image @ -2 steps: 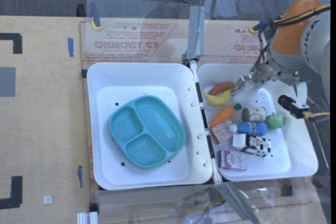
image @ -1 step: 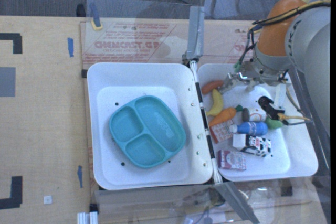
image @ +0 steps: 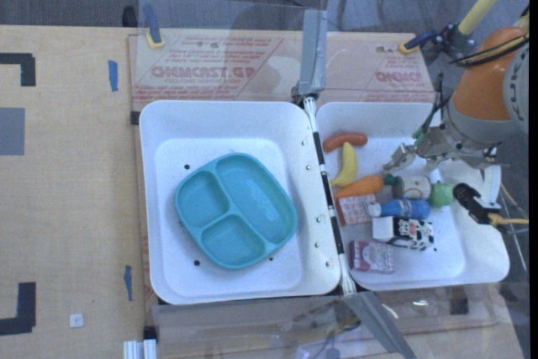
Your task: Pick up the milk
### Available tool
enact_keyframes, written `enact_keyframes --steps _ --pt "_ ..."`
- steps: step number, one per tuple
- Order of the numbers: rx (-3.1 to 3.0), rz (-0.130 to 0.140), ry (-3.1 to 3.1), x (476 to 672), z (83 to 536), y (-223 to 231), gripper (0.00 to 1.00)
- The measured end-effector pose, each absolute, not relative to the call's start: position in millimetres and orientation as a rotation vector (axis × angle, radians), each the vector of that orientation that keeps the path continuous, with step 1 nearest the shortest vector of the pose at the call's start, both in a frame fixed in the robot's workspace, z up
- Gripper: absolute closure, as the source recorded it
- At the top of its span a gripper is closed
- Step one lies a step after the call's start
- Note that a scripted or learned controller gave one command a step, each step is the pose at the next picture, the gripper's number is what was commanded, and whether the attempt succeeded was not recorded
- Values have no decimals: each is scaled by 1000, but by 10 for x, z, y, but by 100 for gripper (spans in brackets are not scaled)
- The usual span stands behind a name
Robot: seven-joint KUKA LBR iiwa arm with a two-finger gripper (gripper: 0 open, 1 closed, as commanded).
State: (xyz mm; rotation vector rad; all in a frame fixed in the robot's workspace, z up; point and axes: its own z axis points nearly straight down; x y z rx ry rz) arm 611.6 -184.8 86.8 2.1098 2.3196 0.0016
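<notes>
The milk (image: pixel 406 231) is a small white carton with black cow patches, lying on its side in the lower middle of the right bin (image: pixel 486 258). My gripper (image: pixel 408 150) hangs over the upper middle of that bin, further back than the milk and apart from it. It looks open, with nothing between its fingers. The grey arm with its orange band (image: pixel 487 92) comes in from the upper right.
Around the milk lie a blue bottle (image: pixel 402 208), a pink packet (image: pixel 371 256), a green item (image: pixel 440 194), a carrot (image: pixel 361 186), a banana (image: pixel 347 166) and a hot dog (image: pixel 345 140). The left bin (image: pixel 160 181) holds a teal divided plate (image: pixel 236 209).
</notes>
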Motion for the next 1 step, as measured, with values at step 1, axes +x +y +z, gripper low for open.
enact_keyframes --steps 1 --pt "2110 5 2310 6130 982 -1882 100"
